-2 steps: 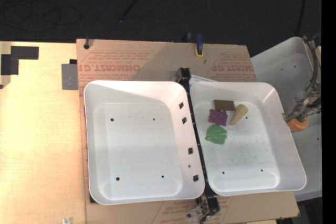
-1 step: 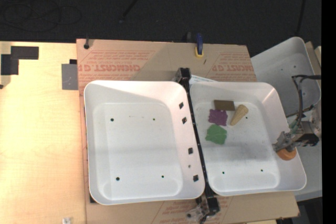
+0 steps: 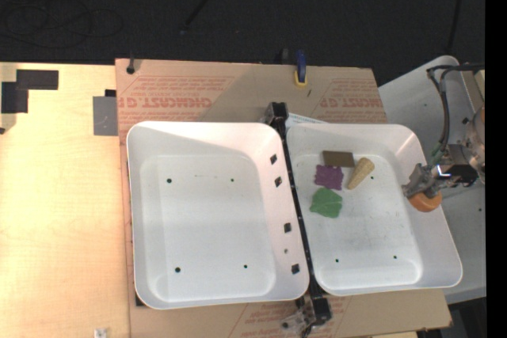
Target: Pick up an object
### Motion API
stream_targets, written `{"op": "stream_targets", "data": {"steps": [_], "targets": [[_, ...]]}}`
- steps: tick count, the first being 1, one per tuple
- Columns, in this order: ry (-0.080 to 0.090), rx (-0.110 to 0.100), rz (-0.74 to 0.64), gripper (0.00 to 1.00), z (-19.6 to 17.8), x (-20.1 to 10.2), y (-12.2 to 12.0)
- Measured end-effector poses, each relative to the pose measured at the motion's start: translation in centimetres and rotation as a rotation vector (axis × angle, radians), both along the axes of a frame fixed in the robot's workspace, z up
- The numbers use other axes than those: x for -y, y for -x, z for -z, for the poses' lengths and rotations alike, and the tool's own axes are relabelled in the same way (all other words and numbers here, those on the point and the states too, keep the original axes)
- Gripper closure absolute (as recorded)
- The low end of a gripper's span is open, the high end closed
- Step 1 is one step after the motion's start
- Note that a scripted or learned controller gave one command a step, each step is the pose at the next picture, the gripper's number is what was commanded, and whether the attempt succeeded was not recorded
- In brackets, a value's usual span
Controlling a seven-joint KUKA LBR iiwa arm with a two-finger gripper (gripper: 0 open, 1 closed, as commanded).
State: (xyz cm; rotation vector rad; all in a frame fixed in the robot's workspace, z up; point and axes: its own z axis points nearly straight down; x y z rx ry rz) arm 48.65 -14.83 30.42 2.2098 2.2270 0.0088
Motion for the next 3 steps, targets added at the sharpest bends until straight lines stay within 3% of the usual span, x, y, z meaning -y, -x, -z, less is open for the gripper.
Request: {"op": "stream_targets", "data": {"steps": [1,2,3], "targets": [[-0.001,-0.003,-0.002,1.00,-4.0,-7.9,-5.0],[-0.003,-0.007,-0.002,1.00,-8.2,-16.2,1.2],[0.000,-0.007,0.000,1.00,-11.5,-22.7,1.1]]}}
